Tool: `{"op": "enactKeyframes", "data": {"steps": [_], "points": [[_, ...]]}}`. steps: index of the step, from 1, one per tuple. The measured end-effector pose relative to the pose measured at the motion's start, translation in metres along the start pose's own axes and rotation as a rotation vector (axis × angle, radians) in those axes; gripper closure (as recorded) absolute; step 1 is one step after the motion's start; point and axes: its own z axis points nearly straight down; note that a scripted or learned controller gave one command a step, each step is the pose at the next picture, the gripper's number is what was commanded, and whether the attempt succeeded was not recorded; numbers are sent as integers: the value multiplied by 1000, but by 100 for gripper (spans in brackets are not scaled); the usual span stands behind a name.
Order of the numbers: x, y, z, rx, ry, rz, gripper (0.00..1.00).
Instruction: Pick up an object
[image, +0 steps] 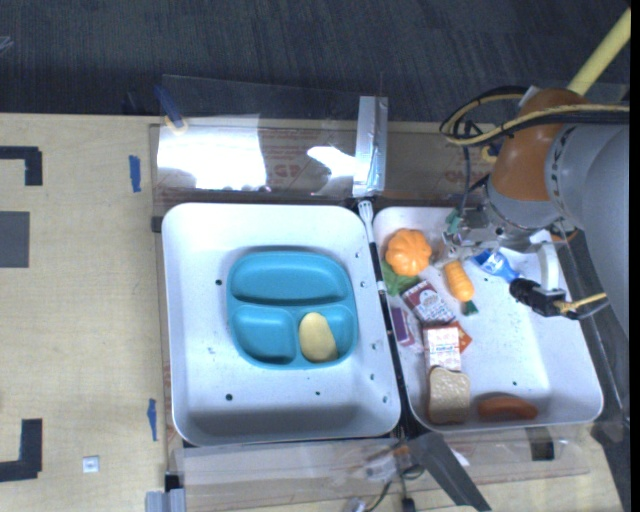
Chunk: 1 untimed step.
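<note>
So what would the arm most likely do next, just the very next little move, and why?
Probably a short drop straight down. The gripper hangs at the back of the right bin, just above the small carrot and beside the orange pumpkin. Nothing shows between its fingers, so lowering onto the carrot looks like the nearest chance to grab something.

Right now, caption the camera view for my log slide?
Gripper poised over carrot and pumpkin in right bin; yellow potato on blue tray.

A pale wooden bench (70, 330) is marked with black tape (28, 165) and blue tape (134, 172). Dark grey floor (250, 40) is seen beyond it. Glare is thrown on a clear panel (255, 155).
</note>
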Motion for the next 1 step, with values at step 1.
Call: {"op": "enactKeyframes", "data": {"steps": [1], "points": [[84, 25, -103, -5, 0, 115, 100]]}}
